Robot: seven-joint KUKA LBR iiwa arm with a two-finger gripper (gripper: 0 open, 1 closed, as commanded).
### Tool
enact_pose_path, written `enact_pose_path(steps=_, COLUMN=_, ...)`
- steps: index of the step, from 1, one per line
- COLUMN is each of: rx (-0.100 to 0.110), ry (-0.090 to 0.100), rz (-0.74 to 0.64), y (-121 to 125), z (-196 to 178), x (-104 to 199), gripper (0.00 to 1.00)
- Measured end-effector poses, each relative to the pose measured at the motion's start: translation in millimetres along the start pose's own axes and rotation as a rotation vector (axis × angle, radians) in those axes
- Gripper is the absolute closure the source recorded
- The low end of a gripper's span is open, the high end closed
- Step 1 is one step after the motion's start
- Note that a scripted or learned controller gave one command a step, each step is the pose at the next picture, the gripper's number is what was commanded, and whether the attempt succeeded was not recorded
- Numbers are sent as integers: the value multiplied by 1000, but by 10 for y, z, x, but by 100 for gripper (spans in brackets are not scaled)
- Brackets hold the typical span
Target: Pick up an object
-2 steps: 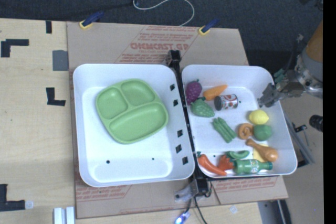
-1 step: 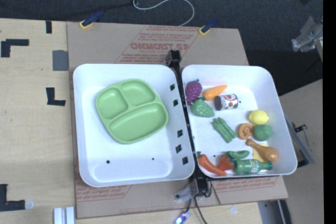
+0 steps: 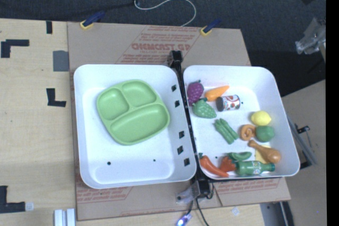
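The right white bin (image 3: 270,84) holds several toy foods: purple grapes (image 3: 195,91), an orange carrot (image 3: 217,93), a small can (image 3: 229,102), a leafy green piece (image 3: 203,109), green beans (image 3: 225,130), a yellow lemon (image 3: 260,118), a green lime (image 3: 265,133), an orange ring (image 3: 246,132), a drumstick (image 3: 265,151), a green bottle (image 3: 254,168) and a red pepper (image 3: 212,166). My gripper (image 3: 311,39) is a blurred grey shape at the right edge. It hangs over the dark floor, up and to the right of that bin, well away from every object.
A green divided plate (image 3: 133,111) lies in the left white bin (image 3: 85,114). Both bins rest on a cardboard sheet (image 3: 159,42) clamped to the wooden bench. A white cable (image 3: 159,5) loops across the dark floor behind.
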State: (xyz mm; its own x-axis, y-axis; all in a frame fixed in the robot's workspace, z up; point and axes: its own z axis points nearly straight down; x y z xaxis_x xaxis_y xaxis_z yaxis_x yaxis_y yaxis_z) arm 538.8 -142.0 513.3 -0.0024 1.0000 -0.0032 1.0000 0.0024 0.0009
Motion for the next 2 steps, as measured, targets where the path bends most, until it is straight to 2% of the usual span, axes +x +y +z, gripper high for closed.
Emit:
enact_pose_path(steps=1, rx=14, ry=5, rz=10, y=-538, z=1176, x=-535, gripper=100)
enact_pose_path(steps=2, rx=-5, ry=2, rz=-5, y=-546, z=272, x=103, gripper=100)
